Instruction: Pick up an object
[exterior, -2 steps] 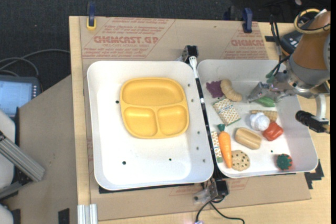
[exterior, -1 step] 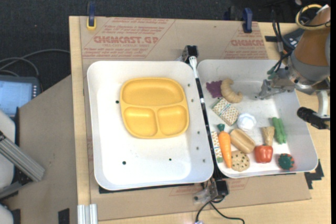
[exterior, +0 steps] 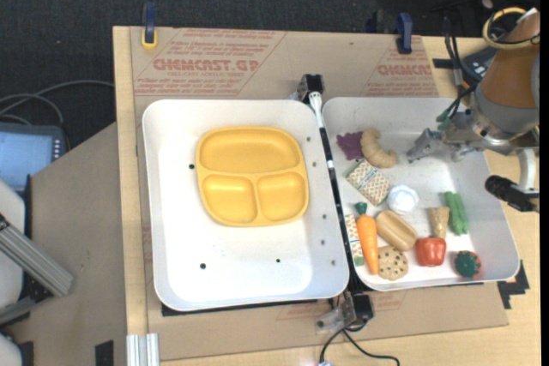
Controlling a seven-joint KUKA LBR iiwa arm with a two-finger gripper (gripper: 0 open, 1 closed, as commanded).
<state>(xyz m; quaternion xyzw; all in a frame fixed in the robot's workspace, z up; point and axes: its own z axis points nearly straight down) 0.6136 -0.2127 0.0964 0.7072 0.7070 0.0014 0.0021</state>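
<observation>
Two white bins (exterior: 171, 210) sit side by side. A yellow plate (exterior: 252, 174) lies in the left one. The arm (exterior: 510, 81) hangs over the right bin, its claw (exterior: 426, 143) spread, holding nothing. Toy food lies below: a carrot (exterior: 368, 243), croissant (exterior: 378, 148), tomato (exterior: 431, 251).
</observation>
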